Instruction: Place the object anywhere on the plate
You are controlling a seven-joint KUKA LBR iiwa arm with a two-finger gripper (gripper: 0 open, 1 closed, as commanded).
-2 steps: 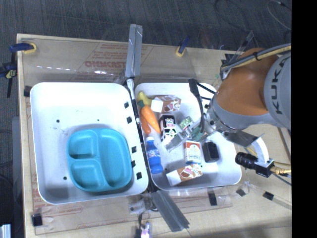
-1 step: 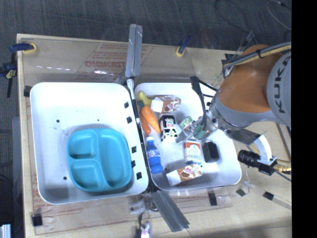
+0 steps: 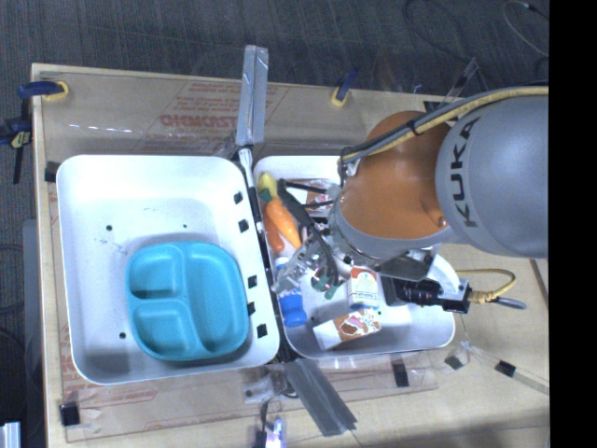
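arm (image 3: 438, 185) low over right bin (image 3: 438, 336) | gripper (image 3: 312, 259) among the clutter, grasp state cannot tell | likely object: carrot (image 3: 280, 224) at bin's left wall, looks light, smooth, tapered; take it mid-body | plate (image 3: 187, 299) in left bin (image 3: 93, 203), bare

The compartment plate (image 3: 187, 300) lies in the left bin (image 3: 93, 203), toward its near wall. The right bin (image 3: 438, 334) adjoins the left bin. Inside the right bin, the carrot (image 3: 280, 224) lies nearest the left bin; the carton (image 3: 364, 287) lies farther right, beneath the arm (image 3: 448, 180).
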